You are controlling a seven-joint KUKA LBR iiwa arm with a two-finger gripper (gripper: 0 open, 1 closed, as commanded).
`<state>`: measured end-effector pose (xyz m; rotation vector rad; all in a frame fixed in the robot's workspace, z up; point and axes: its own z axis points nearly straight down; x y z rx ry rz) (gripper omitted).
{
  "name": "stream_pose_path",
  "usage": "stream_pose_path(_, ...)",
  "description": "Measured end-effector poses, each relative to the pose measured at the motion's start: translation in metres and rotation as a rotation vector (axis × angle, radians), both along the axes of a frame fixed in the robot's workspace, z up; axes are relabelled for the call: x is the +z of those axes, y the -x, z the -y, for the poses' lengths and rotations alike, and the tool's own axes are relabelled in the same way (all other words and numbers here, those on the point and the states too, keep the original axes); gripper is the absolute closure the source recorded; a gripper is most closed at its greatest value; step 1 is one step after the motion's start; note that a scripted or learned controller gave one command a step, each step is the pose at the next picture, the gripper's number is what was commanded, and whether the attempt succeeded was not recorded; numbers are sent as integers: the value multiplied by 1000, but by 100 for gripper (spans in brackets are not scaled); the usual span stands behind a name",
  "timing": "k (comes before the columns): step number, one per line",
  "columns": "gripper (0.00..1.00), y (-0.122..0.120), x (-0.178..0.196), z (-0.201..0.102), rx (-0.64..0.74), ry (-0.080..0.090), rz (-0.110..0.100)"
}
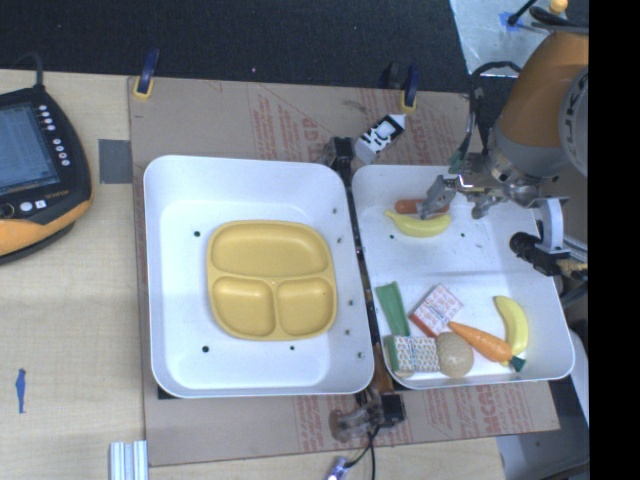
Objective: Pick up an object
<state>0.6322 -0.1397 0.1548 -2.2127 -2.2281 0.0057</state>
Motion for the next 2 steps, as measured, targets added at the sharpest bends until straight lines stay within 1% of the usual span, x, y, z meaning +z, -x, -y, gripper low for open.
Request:
stream_pose_path(1,0,-23,-64,53,-5,0,0)
stream_pose_path(2,0,-9,-12,6,-1,-2,0)
